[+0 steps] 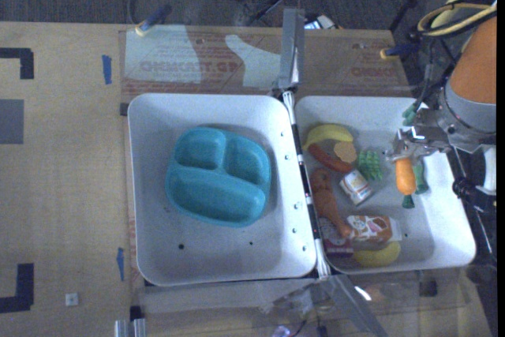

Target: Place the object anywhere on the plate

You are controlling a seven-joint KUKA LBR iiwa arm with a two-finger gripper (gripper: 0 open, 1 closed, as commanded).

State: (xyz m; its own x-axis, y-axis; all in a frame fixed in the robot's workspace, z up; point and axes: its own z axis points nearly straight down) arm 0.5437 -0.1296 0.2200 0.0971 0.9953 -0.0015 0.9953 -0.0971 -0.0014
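You'll find no lettering you can read here (the print on the cardboard sheet (170,65) is too faint).

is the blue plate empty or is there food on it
Empty. The blue plate in the left bin shows bare compartments; the toy food all sits over the right bin.

We see the plate (218,186), a teal blue dish with rounded corners and three moulded compartments: two smaller ones along its far side and one long one along its near side. It lies flat in the middle of the left bin (158,118), a little turned against the bin's walls. The object, a toy carrot (405,176) with an orange body and green top, is in the right bin (442,237) near its right wall, standing roughly upright, green end lowest, well apart from the plate.
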